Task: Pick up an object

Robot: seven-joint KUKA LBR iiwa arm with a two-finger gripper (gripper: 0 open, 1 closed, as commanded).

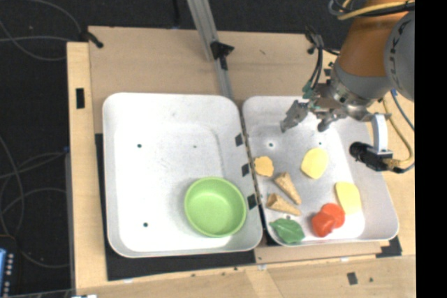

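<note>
Grey arm (398,59), orange band above wrist; thin looped cables; dark, perhaps metal gripper (307,118)

This is a robotics lab test cell. A plywood bench (154,63) stands on a black floor with loose cables (31,24) trailing at the left of the frame. An aluminium mounting pole (199,7) rises from upper centre, and two white bins (140,129) hold toy food props (314,164).
</note>
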